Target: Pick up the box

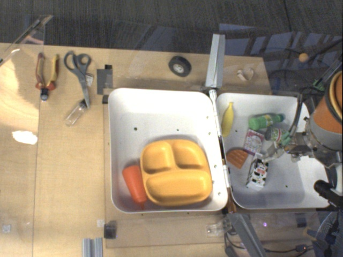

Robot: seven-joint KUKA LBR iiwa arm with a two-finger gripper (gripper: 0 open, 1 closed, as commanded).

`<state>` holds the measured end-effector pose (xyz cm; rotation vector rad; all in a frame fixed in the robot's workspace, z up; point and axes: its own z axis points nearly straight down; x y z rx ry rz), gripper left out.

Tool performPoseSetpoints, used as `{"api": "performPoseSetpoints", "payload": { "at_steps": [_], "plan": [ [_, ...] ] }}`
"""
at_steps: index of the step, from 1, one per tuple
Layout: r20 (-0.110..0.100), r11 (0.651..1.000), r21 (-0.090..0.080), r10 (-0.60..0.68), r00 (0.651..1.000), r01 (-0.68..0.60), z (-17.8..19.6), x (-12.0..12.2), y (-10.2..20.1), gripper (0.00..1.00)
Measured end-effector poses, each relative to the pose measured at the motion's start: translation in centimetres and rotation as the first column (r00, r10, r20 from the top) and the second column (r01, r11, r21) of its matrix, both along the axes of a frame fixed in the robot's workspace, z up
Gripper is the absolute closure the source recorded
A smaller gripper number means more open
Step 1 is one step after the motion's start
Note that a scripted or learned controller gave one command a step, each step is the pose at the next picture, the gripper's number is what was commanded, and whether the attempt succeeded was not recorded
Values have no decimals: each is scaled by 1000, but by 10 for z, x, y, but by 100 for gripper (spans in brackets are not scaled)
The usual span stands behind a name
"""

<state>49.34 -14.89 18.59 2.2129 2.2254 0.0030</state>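
Looking down on the bench, I have two white bins side by side. The left bin [123, 116] holds a yellow divided tray [175, 171] with an orange carrot-like piece [134, 183] tucked against its left side. The right bin [284, 194] is where my work is: a banana [228, 119] near the top left corner, a green bottle [265, 121] lying on its side, a pink-and-white packet [253, 141], a brown item [238, 157], and the box [258, 174], small, white and printed, lying slanted near the bin's middle, just beside the brown item.

The arm [327, 122] reaches in from the right, and the gripper [274, 150] sits low over the clutter, just above the box's upper end and close to the packet. I cannot tell how the claw stands; the tips blur into the objects beneath them, and I see nothing clearly pinched there.

By my reading, the task is not done: the box lies flat on the bin floor. Securing a grasp and lifting are both left, and the neighbouring packet could get caught instead.
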Motion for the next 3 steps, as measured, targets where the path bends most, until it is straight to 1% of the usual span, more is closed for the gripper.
{"api": "performPoseSetpoints", "payload": {
  "at_steps": [1, 2, 3],
  "plan": [
    [11, 1000, -1, -26, 1000, 26, -97, 78, 29, 0],
    [17, 1000, -4, -26, 1000, 26, -85, 80, 28, 100],
    [1, 999, 0, -47, 999, 47, 28, 176, 74, 100]
  ]
}}
